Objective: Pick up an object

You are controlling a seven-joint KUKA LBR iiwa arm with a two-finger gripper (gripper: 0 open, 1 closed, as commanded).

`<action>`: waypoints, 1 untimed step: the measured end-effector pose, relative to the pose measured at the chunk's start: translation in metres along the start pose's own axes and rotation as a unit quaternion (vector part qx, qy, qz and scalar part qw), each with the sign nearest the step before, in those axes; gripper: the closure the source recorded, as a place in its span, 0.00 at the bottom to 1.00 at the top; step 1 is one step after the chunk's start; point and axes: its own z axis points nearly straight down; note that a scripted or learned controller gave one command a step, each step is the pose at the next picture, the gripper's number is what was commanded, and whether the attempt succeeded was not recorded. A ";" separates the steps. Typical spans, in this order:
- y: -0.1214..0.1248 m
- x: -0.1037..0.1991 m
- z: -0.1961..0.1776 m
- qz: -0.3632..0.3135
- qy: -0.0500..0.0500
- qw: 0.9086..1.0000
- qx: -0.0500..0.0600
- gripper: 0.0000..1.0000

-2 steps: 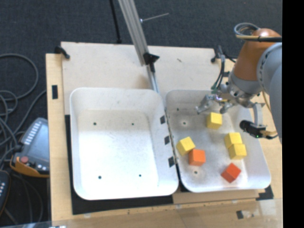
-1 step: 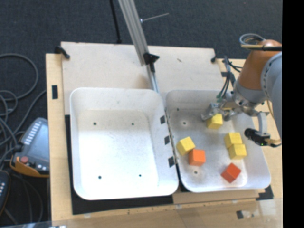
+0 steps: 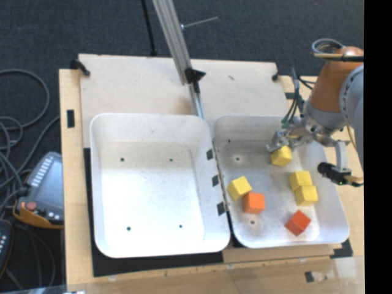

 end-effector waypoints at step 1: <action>-0.003 0.084 -0.084 -0.005 0.003 1.000 -0.003 1.00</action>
